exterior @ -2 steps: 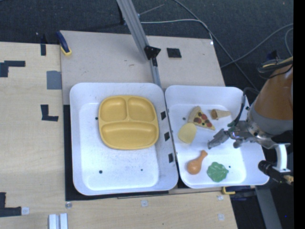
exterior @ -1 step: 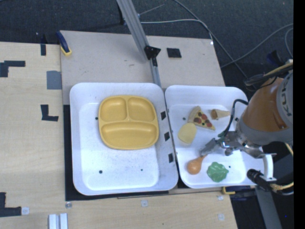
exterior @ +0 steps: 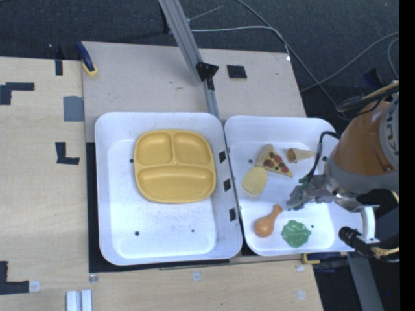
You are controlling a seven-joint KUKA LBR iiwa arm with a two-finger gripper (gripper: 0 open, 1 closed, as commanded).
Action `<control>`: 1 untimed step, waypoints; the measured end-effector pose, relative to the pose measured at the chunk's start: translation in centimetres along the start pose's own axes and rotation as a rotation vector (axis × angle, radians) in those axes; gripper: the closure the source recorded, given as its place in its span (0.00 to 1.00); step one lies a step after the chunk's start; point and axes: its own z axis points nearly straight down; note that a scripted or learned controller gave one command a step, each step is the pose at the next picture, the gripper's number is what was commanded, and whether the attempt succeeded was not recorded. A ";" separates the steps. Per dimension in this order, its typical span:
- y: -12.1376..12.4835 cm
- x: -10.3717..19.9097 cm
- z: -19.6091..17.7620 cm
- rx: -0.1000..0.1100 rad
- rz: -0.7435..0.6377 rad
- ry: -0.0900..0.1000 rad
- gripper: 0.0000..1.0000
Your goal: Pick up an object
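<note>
Two shallow white bins are seen side by side on the table (exterior: 162, 76), so that things can be drawn from one and set in the other. The left bin (exterior: 113, 193) carries a yellow divided plate (exterior: 175, 166), laid flat near its upper middle. The right bin (exterior: 259, 127) holds the candidates for picking, kept loosely apart so each can be approached singly: a pizza slice (exterior: 273, 161), a small brown piece (exterior: 299, 154) just beside it, a pale yellow round piece (exterior: 255, 181), a chicken drumstick (exterior: 267, 221) and a green leafy piece (exterior: 296, 232). The pincer (exterior: 299, 198) is lowered into the right bin from the right, between the pizza slice above and the drumstick and green piece below. Nothing is seen between its tips, and whether they are parted or together cannot be told. No object is judged to be lifted yet; the drumstick's thin end appears the nearest target.
</note>
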 end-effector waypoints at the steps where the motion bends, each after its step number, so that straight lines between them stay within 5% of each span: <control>1: -0.7 0.3 -4.5 -0.006 0.000 -0.002 1.00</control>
